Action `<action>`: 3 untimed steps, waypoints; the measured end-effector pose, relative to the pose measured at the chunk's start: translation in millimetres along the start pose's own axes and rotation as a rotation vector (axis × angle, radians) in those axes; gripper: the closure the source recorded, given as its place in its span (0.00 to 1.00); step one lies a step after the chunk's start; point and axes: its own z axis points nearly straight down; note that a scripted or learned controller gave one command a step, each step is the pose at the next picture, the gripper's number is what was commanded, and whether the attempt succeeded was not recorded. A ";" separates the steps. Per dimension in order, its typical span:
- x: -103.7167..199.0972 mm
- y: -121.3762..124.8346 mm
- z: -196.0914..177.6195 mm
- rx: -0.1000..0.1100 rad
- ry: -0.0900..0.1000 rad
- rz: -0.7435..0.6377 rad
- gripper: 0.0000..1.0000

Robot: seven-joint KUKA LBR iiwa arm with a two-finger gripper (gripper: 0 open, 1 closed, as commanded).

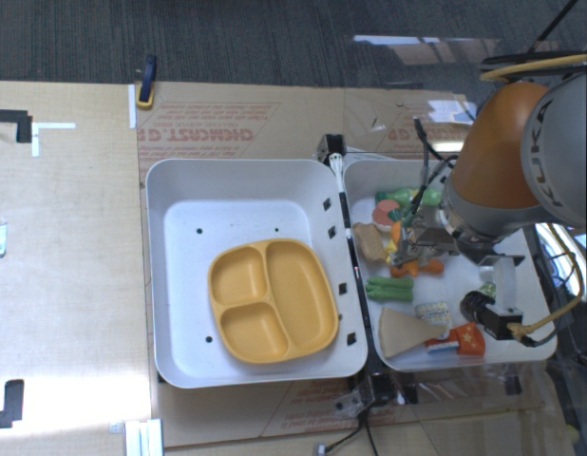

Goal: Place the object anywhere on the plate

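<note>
— Looking left first: plate (273, 299) bare in left bin (179, 255); three wells, nothing set down yet.

— Picking step, then; gripper (404, 245) down among toys (398, 266) in right bin (531, 297); grip impossible to tell; no object seen held; needs a sure grasp, then carry left.

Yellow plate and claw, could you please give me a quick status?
Claw low in right bin, among toy food. Yellow plate bare in left bin. Grip unclear.
</note>
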 end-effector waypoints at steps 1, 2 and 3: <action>58.2 -4.5 -52.4 0.000 -0.001 0.066 1.00; 57.9 -4.4 -52.5 -0.001 -0.001 0.064 0.00; 56.5 -13.3 -120.6 -0.005 -0.003 -0.227 0.00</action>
